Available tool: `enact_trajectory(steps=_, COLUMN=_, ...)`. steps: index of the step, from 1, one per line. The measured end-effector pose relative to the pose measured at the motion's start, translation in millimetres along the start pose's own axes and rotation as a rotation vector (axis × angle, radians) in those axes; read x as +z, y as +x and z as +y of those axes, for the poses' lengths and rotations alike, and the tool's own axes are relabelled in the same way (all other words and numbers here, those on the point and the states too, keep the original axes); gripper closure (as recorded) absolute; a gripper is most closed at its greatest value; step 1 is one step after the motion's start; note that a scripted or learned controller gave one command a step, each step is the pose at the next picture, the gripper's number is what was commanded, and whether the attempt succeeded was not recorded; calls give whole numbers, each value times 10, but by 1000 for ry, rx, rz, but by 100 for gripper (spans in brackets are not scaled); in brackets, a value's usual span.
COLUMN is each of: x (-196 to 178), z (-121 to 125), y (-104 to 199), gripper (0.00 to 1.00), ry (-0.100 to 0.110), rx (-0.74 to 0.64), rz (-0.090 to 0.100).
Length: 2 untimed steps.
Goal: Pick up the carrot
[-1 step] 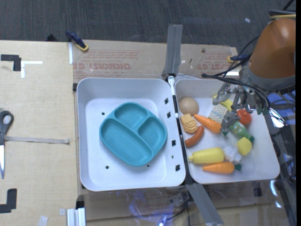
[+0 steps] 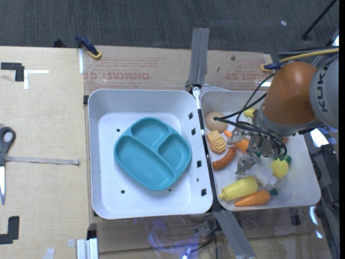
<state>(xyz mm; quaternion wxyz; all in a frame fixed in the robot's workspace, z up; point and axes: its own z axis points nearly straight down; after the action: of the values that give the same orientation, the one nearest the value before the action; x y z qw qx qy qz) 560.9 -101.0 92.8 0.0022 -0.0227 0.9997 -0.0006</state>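
A: Where is the carrot (image 2: 253,199) now?

B: It lies flat in the right bin (image 2: 302,196), close to the front wall, with its pointed end toward the left. Just behind it, almost touching, lies a yellow squash-like toy (image 2: 239,188).

A: How will it handle, do you think?

B: It looks like a toy of hard plastic, so I judge it light, stiff and rather smooth. It can roll or slip away. I would take it across the thick middle, with the fingers on both long sides, not at the thin tip.

A: What else is near?

B: A sausage (image 2: 224,158), a piece of corn (image 2: 216,141) and a lemon (image 2: 280,168) are further back in the same bin. The left bin (image 2: 97,161) holds a blue divided plate (image 2: 153,153).

A: And the arm?

B: It comes in from the right, the wrist bent down over the middle of the right bin. The gripper (image 2: 247,165) hangs over the pile, behind the carrot and apart from it. If the claw is spread or pressed together I cannot tell; cables and toys confuse the sight. Nothing is clearly pinched.
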Motion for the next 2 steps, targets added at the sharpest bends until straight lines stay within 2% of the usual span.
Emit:
enact_trajectory(steps=1, x=-108, z=2, y=-27, gripper=100, ry=2, rx=-3, rz=-6)
enact_trajectory(steps=2, x=-106, z=3, y=-26, gripper=0, ry=2, rx=-3, rz=-6)
